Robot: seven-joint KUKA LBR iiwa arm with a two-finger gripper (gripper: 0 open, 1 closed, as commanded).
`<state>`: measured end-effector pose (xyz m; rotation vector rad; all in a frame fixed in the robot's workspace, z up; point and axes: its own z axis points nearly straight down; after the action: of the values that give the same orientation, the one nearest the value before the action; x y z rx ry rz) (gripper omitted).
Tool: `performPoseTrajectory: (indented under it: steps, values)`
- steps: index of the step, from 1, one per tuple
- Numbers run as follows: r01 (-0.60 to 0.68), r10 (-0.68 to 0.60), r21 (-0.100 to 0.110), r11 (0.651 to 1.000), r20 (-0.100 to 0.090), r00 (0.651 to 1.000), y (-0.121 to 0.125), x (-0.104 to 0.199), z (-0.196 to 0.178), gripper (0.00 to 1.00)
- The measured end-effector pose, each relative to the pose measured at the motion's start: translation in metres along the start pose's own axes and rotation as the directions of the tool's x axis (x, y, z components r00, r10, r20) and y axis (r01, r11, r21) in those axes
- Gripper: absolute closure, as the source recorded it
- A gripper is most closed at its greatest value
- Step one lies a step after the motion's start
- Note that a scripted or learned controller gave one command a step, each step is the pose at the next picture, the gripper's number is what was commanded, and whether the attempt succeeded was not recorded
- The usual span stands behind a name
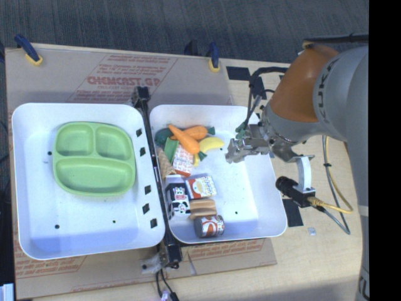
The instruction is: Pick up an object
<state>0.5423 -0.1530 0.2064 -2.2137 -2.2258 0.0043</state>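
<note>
- Bench (326, 256) bore two shallow white bins side by side on a cardboard sheet (125, 74) printed in red; blue clamps (28, 49) pinned the sheet at its far edge
- Left bin (37, 231) held one green divided plate (95, 158), three compartments, lying flat towards the bin's far half
- Right bin (250, 212) carried the clutter, all crowded along its left wall; an orange carrot (188, 137) lay at the far end, touching a yellow banana (212, 144) just to its right; something dark green (164, 137) poked out beside the carrot
- Below those, a red and white packet (183, 160); then a small carton (202, 185) and a black and white carton (178, 199) next to each other; a brown, sausage-like piece (202, 207) lay under them; a can (210, 227) rested on its side nearest the bin's front rim
- Arm (319, 93), grey with an orange band, reached in from the right; the gripper (237, 150) hung over the right bin's far right part, near the banana but apart from it
- Nothing sat between its fingers; from where I stood I could not tell whether they were spread or closed
- No object was lifted; all lay in the bin
</note>
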Motion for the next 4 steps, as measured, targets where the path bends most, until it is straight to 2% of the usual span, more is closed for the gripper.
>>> performPoseTrajectory:
  steps: [1, 2, 3, 4]
  values:
    - [0.0, 0.0, -0.001, 1.0, 0.0, 1.0, 0.0, 0.0, 0.0, 0.0]
    - [0.001, -0.001, -0.001, 1.0, 0.0, 1.0, -0.049, -0.035, 0.023, 0.0]
    - [0.002, -0.002, -0.005, 1.0, 0.0, 1.0, -0.009, -0.004, 0.106, 0.0]
    - [0.0, 0.0, -0.014, 1.0, 0.003, 1.0, -0.062, 0.035, 0.111, 0.0]
